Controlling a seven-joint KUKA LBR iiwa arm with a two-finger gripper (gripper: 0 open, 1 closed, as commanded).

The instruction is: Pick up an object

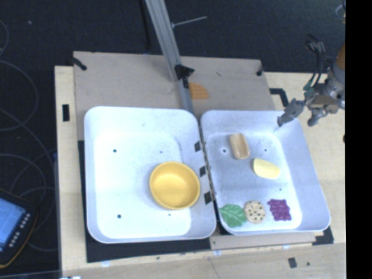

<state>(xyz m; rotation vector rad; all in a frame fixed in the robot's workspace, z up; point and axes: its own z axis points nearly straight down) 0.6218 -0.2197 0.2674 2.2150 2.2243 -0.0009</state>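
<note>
Two white bins are seen side by side on the bench (67,156). In the left bin (116,132) a yellow bowl (174,185) is set toward five o'clock, near the shared edge. In the right bin (302,173) a tan bread roll (239,146) is placed toward eleven o'clock, with a pale yellow lemon piece (266,168) at four o'clock from it. Along the six o'clock wall a green leaf (233,215), a speckled cookie (254,211) and a purple grape bunch (280,209) are lined up. The gripper (301,113) is held above the right bin's one o'clock corner; its jaws are spread apart, and nothing is gripped.
</note>
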